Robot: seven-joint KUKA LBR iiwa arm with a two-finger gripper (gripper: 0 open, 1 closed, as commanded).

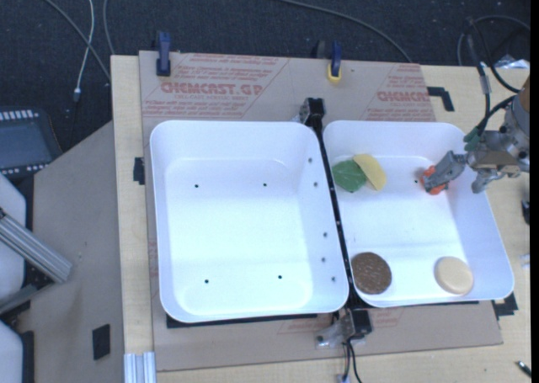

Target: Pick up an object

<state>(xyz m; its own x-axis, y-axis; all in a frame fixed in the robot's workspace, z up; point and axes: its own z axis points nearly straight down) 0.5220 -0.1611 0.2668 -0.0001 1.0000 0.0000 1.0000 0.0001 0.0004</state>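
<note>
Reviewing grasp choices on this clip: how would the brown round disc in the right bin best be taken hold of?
The brown disc lies flat in the right bin's near-left corner, close to the wall by the divider. Probably best to come straight down from above and pinch across its rim, with the fingers lined up along that wall so neither one strikes it.

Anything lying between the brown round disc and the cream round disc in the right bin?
No. The camera view shows bare white bin floor between the brown round disc and the cream round disc.

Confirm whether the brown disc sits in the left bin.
No, the brown disc lies in the right bin, at its near-left corner beside the divider.
</note>
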